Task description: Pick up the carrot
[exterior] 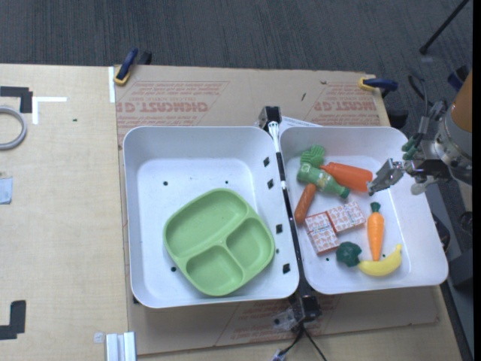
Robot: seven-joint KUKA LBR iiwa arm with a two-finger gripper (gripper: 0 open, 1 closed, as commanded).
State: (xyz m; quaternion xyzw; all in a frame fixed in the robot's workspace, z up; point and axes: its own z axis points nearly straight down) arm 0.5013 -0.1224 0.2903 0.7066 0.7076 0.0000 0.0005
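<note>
Over the right bin (421, 224) hangs the hand (388, 175), reaching in from the right side. I cannot tell if the hand is open or closed, and nothing is seen held in it.

More than one toy in this bin looks like a carrot. The small carrot (375, 233) lies just below the hand in the view, toward the front of the bin. It points up and down the view, with its green top at the end near the hand and its tip near the banana (381, 264). The big carrot (349, 174) lies just left of the hand, almost touching it. It lies sideways, with its round orange end toward the hand and its leafy top far away. A green bottle (321, 178) leans on it. The thin carrot (304, 201) is farther left, by the wall between the bins.

I think the two near ones are the easy picks. For the small carrot, the hand needs to move toward the front of the bin and pinch across its thin sides. The broccoli (348, 253) and the pink boxes (335, 226) sit close on its left, so there is little room there.

The left bin (143, 201) holds a green plate (219, 241) on the counter (60, 224).
</note>
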